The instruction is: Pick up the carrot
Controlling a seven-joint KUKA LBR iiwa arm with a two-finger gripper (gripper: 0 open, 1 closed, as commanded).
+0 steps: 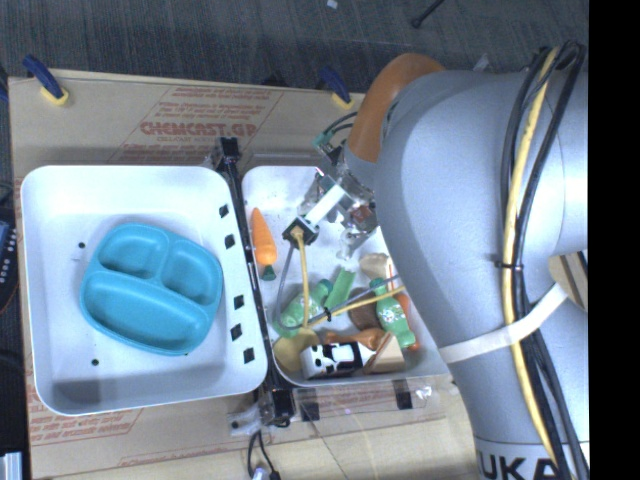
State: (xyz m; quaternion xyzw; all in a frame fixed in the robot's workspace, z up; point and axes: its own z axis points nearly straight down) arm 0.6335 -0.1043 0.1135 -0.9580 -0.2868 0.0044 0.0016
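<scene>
The carrot [262, 240], orange with a small green tip toward the front, lies along the left wall of the right bin [272, 180], in its rear half. My gripper [354, 224] hangs over the middle of that bin, to the right of the carrot and apart from it, with bare white floor between them. The big grey arm hides the right side of the bin. Nothing shows between the gripper and the carrot.
A blue divided plate [150, 286] lies in the left bin [50, 200]. The front of the right bin holds a heap: a green piece [337, 290], a pale lump [375, 264], a black-and-white toy [335, 359], an orange-and-green item [392, 314] and a thin yellow stick [362, 304].
</scene>
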